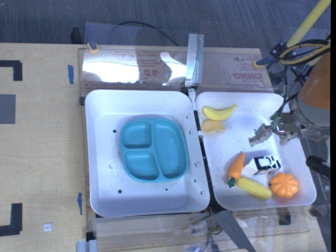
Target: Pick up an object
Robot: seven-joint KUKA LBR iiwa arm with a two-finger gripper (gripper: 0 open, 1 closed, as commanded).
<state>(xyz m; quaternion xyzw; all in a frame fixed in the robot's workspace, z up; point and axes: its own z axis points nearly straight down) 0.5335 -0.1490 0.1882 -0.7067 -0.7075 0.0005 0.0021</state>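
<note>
The right bin [226, 198] holds a yellow banana [218, 112], a pale yellow piece [212, 125] just below it, an orange carrot [237, 166], an ear of corn [254, 187], an orange pumpkin [284, 185] and a small black-and-white object [267, 163]. My gripper [261, 135] hangs over the right bin's upper right part, above the black-and-white object and to the right of the banana. Nothing shows between its fingers.
The left bin [100, 140] holds a blue divided plate [154, 149]. A clear plastic sheet and a metal bar [194, 59] stand behind the bins. Cables and a yellow rod [310, 17] are at the upper right. Wooden bench surface extends to the left.
</note>
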